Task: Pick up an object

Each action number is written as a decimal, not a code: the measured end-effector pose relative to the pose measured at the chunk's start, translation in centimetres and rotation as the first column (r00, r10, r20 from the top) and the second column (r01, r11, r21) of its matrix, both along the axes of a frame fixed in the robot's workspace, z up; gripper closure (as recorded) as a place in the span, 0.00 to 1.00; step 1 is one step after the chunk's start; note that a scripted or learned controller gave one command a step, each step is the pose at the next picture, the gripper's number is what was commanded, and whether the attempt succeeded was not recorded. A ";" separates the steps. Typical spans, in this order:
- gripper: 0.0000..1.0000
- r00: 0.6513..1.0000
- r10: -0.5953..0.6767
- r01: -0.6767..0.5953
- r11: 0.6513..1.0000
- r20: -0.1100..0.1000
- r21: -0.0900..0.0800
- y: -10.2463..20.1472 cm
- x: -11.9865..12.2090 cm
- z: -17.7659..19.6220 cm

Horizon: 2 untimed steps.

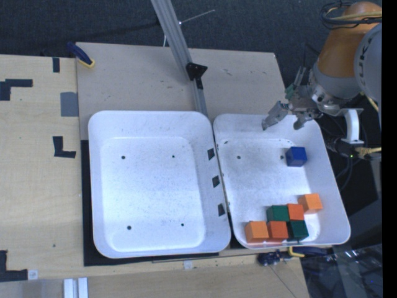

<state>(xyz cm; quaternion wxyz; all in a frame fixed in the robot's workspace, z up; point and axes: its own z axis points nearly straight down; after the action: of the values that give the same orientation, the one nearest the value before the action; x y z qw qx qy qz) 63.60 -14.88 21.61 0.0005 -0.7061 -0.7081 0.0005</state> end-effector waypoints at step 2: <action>0.00 1.000 -0.001 0.001 1.000 -0.004 -0.001 0.8 0.2 -4.7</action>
<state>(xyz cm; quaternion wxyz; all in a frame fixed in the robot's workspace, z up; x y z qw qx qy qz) 63.78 -14.11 16.87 0.0015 -0.7063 -0.7079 0.0022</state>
